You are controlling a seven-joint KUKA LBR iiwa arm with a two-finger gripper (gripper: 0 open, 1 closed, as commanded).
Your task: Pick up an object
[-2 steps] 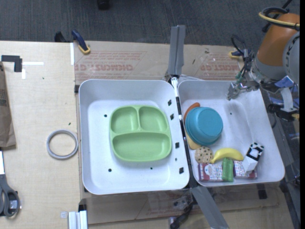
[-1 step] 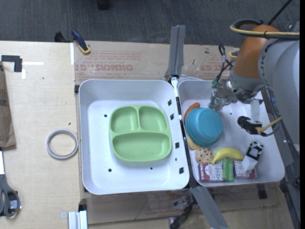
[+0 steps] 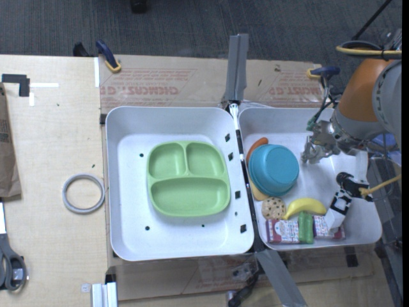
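Note:
My gripper (image 3: 312,152) hangs over the right bin (image 3: 367,232), in its back half, just right of a blue bowl (image 3: 274,169). The bowl stands upside down against the bin's left wall. An orange piece (image 3: 256,144) pokes out behind the bowl. In front of the bowl lie a round speckled cookie (image 3: 273,208), a yellow banana (image 3: 305,206), a small green packet (image 3: 305,229) and a red and white box (image 3: 284,231). Nothing shows under the gripper but bare white bin floor.
The left bin (image 3: 121,171) holds a green divided plate (image 3: 188,178). On the wooden bench to the left lie a grey ring (image 3: 84,192) and scissors (image 3: 11,270). A grey divider post (image 3: 236,69) stands between the bins at the back.

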